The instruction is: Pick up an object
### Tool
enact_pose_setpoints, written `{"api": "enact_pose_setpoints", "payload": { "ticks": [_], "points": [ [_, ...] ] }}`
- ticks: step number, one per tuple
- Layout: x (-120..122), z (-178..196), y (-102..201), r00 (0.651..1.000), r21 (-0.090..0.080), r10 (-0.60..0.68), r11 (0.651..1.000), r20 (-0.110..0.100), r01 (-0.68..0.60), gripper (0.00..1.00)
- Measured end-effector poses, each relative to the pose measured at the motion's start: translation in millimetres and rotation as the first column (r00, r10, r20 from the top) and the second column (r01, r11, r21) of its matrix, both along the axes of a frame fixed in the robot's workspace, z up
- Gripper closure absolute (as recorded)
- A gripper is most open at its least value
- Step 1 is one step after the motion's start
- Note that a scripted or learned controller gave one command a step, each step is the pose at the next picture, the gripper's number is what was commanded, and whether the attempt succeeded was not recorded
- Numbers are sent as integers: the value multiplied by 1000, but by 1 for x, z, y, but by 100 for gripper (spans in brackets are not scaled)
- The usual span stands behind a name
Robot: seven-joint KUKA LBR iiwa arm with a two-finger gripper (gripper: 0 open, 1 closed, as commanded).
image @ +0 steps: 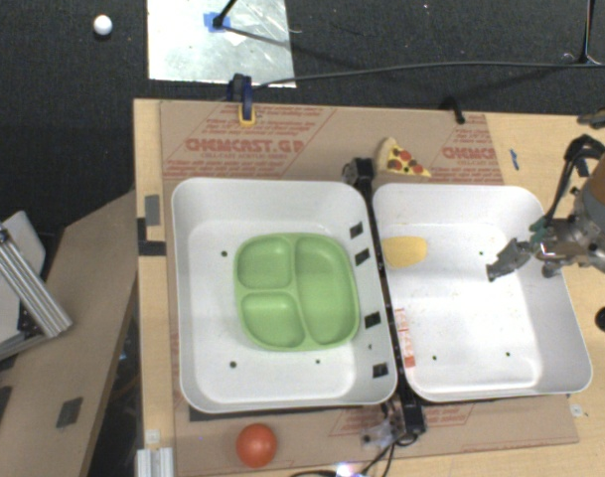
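The end effector (503, 266) hovers over the right bin (540, 366) near its right edge (grip state I cannot tell). The yellow object (404, 251) lies by the left wall, well apart.

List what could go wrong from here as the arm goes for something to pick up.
1. The yellow object is the lone item in the right bin and sits close against the bin's left wall, so one finger may hit the wall.
2. The gripper hangs well right of it; a straight descent would likely close on bare bin floor.
3. The pizza slice toy and the orange ball lie outside both bins, probably hard to reach.
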State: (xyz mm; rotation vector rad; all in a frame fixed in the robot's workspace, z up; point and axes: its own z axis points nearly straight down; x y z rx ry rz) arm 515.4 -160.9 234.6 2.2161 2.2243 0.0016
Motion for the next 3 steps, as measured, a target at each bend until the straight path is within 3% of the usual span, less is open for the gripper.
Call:
{"api": "enact_pose_setpoints", "payload": {
  "ticks": [3],
  "points": [
    [2, -152, -12, 1000, 1, -3, 1000, -3, 3, 0]
  ]
}}
